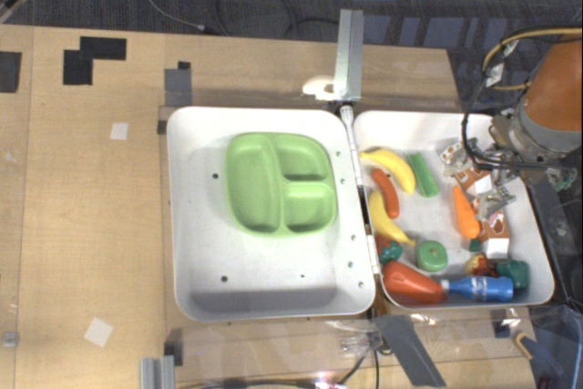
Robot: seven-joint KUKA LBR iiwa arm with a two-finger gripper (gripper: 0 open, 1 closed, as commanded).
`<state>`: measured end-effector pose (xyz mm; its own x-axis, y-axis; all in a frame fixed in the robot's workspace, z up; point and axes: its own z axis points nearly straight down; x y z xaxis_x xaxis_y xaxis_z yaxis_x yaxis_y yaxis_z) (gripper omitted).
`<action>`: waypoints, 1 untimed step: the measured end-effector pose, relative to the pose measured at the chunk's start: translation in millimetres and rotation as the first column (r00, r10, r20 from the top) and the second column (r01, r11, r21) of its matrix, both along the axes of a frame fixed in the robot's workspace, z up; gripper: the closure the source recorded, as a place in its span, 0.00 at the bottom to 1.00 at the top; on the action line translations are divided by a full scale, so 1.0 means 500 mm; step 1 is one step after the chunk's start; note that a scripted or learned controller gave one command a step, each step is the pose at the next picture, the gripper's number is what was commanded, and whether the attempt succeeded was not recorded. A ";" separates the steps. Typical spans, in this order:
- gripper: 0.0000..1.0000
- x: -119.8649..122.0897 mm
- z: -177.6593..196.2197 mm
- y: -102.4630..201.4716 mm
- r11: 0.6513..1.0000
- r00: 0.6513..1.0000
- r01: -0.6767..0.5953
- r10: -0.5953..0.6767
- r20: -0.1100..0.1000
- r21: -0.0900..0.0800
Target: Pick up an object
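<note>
The right bin holds several toy items. Among them are a yellow banana, a green pickle, a red sausage, an orange carrot, a green round lid, a red pepper and a blue bottle. My gripper hangs over the bin's upper right part, just above and right of the carrot's top end. The grey wrist and orange band sit above it. I see nothing lifted.
The left bin holds a green divided plate. A white cube and a dark green piece lie in the right bin's lower right corner. A metal post stands behind the bins' shared wall. Cables loop beside the wrist.
</note>
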<state>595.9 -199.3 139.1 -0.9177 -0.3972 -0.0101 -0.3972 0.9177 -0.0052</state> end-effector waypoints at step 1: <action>0.00 0.033 -0.057 -0.007 1.000 1.000 -0.022 0.022 0.019 -0.005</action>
<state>612.2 -203.0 110.8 -0.9083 -0.4176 -0.0253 -0.4173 0.9086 -0.0174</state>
